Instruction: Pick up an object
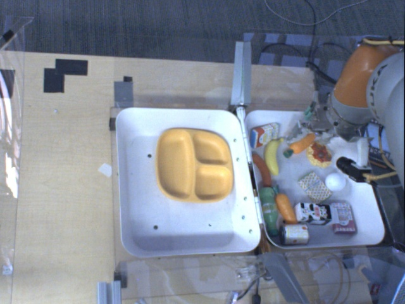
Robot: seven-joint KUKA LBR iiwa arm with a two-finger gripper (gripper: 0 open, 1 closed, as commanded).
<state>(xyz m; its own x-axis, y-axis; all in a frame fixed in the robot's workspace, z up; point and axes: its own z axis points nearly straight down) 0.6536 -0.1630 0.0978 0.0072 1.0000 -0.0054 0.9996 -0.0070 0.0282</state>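
Observation:
The right bin (373, 230) holds many small things. Among them are a yellow banana (273, 156), an orange carrot (302, 144), a red-and-yellow round food piece (320, 155), a white egg (335, 182) and a checkered pad (312, 183). Lower down lie a cow-patterned carton (314, 213), a silver can (295, 234), a second carrot (285, 208), a green bottle (269, 208) and a red sausage (261, 168). My gripper (314, 122) hangs over the bin's far right part, just above the first carrot, with nothing seen in it.
The left bin (136, 233) bears a yellow divided tray (193, 163). A small red-and-white carton (264, 134) stands at the right bin's far left corner, and a reddish box (343, 219) lies near its front right. A metal post (240, 68) rises between the bins at the back.

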